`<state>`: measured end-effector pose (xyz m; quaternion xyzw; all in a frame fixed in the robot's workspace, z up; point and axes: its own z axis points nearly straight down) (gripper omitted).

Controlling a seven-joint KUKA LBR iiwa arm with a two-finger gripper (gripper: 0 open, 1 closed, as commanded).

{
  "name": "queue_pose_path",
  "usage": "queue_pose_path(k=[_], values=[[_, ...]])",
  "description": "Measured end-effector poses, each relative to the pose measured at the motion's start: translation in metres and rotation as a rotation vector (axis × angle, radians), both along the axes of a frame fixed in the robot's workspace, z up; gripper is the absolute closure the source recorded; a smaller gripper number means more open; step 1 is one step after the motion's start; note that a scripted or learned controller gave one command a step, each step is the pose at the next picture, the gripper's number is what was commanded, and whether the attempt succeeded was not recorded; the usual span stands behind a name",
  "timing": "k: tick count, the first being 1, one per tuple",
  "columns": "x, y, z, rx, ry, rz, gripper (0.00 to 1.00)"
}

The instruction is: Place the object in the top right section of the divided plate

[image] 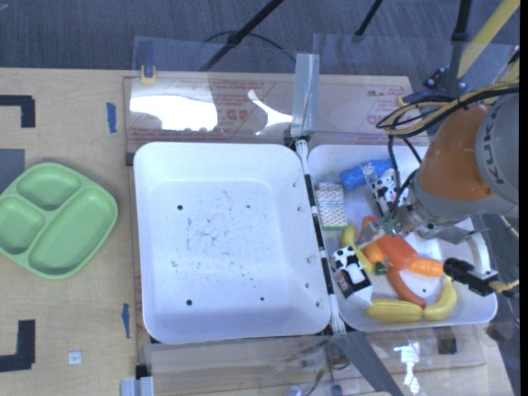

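The green divided plate (56, 219) lies on the wooden bench at the far left, with two small sections toward the top and one long section below. My gripper (396, 221) reaches down into the right bin (478, 308), among a pile of toy items. Right under it lie an orange carrot-like piece (400, 254) and a small green and orange item (373, 225). The wrist and its orange band (454, 163) hide what lies directly beneath the gripper.
The right bin also holds a blue packet (360, 176), a checkered block (331, 204), a black-and-white cow figure (351, 266), a red sausage (404, 289) and yellow bananas (412, 308). The left bin (223, 238) stands between the plate and the arm.
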<state>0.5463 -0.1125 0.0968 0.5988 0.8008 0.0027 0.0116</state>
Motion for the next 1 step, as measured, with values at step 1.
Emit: queue_pose_path(k=[1], values=[[-0.0176,-0.0224,-0.0025,0.007,-0.002,0.023,1.00]])
